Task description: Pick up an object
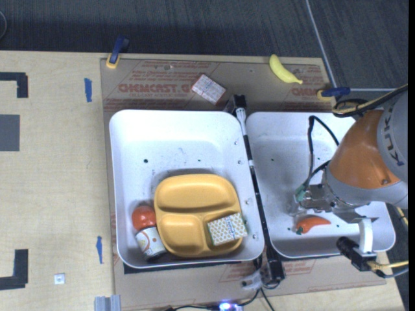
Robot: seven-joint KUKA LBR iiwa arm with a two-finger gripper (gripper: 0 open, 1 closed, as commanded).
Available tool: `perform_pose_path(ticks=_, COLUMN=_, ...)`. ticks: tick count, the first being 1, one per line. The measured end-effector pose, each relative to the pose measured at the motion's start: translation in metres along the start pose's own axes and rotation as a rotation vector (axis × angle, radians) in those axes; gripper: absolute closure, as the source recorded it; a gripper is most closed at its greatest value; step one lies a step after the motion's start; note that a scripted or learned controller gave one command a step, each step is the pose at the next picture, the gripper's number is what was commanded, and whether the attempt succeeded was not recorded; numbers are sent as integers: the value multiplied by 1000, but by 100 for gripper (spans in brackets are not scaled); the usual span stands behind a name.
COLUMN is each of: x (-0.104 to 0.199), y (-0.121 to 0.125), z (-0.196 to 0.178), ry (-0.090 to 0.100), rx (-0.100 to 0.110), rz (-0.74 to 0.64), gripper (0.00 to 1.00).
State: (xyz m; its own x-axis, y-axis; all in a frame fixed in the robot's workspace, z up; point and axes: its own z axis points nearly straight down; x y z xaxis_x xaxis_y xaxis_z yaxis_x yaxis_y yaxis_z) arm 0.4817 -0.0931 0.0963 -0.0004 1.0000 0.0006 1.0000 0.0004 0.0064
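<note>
My gripper [310, 207] sits low in the right bin [285, 135], directly above an orange object [314, 223] lying on the bin floor. I judge nothing lifted yet; finger state I cannot tell.

One fixed camera looks down at a slant on the tabletop [52, 193] and both white bins [130, 135].

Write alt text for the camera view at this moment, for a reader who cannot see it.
The grey arm with an orange band reaches into the right bin, its tool just above a small orange object on the bin floor. The left bin holds a yellow divided tray with a patterned block on it, beside a red and white item.
</note>
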Motion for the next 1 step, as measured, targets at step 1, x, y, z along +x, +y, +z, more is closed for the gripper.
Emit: perform_pose_path(ticks=1, x=0, y=0, z=0, ry=0, rx=0, rz=0, gripper=0)
